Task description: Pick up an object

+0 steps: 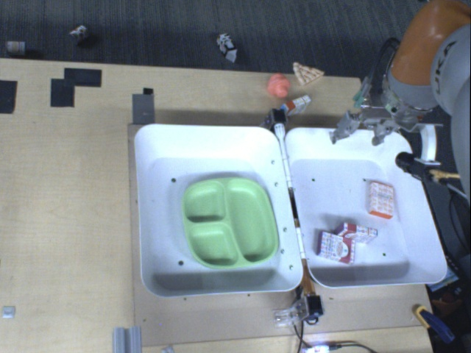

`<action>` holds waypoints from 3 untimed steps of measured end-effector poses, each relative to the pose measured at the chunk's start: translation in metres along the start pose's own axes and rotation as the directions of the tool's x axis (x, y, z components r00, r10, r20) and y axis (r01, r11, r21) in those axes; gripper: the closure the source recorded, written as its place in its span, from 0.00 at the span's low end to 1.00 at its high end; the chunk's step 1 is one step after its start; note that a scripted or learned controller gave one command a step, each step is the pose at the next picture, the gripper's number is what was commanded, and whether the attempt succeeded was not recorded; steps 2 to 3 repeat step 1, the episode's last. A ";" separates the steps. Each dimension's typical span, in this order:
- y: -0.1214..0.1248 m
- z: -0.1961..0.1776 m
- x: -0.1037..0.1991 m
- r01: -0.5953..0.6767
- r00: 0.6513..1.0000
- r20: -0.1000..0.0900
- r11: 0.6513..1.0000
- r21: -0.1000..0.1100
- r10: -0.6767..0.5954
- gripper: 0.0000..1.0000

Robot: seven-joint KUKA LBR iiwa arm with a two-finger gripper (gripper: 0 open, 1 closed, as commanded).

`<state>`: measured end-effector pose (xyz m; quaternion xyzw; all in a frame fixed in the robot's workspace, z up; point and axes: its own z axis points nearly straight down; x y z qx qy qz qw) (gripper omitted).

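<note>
In the right bin (412,267) lie two small cartons: an orange and white box (380,199) near the right wall and a red and white carton (342,243) toward the front. My gripper (360,129) hangs over the bin's back rim, well behind both cartons. Its two grey fingers (343,131) stand spread apart with nothing between them. The left bin (158,197) holds a light green divided tray (229,221).
Beyond the bins on the bench lie a pink ball (278,86), a wedge-shaped toy (307,73) and a small tube (296,106). Black cables and the arm's body (430,43) crowd the right side. Small scraps lie on the dark floor at the back.
</note>
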<state>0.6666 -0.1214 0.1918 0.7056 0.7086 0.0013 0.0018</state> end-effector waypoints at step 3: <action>-0.043 0.106 0.038 0.000 1.000 -0.001 1.000 -0.002 0.000 0.00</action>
